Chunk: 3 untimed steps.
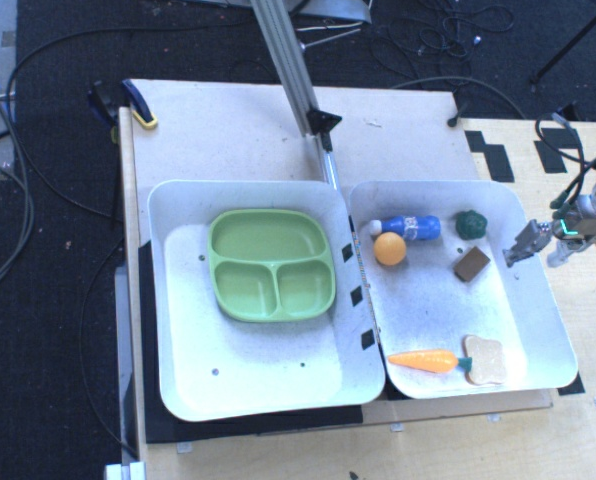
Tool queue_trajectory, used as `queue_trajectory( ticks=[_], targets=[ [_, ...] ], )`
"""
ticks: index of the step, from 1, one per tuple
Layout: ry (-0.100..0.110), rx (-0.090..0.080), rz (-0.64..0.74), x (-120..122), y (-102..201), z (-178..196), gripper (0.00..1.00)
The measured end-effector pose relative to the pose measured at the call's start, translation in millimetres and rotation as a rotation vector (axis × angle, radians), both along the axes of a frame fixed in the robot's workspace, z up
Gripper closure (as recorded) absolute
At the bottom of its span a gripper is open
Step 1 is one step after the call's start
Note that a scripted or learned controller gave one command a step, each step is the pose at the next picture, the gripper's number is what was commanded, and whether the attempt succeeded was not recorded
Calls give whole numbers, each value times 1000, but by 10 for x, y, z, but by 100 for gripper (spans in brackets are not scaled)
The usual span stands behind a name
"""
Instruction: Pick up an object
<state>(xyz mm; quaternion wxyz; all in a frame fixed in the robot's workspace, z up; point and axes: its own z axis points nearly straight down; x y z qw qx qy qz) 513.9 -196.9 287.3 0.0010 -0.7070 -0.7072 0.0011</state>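
The right bin (pixel 433 303) holds a blue bottle (pixel 410 227), an orange ball (pixel 390 249), a dark green round object (pixel 470 224), a brown block (pixel 471 264), an orange carrot (pixel 424 362) and a tan toast slice (pixel 485 359). My gripper (pixel 540 242) hovers at the bin's right rim, right of the brown block, with nothing visible between its fingers. It is small and partly cut off by the view's edge.
A green divided plate (pixel 273 265) lies in the left bin (pixel 183 298). A slanted metal pole (pixel 286 48) rises behind the bins. Black tape marks sit on the bench at the right rear (pixel 490 153). Cables cover the dark floor.
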Motion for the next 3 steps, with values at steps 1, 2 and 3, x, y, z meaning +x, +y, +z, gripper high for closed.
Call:
queue_trajectory(
  ticks=[1, 2, 3],
  targets=[
    [-3, -1, 0, 7, 0, 12, 0],
    [-3, 0, -1, 32, 46, -586, 0],
    [-3, 0, -1, 59, -28, -1028, 0]
  ],
)
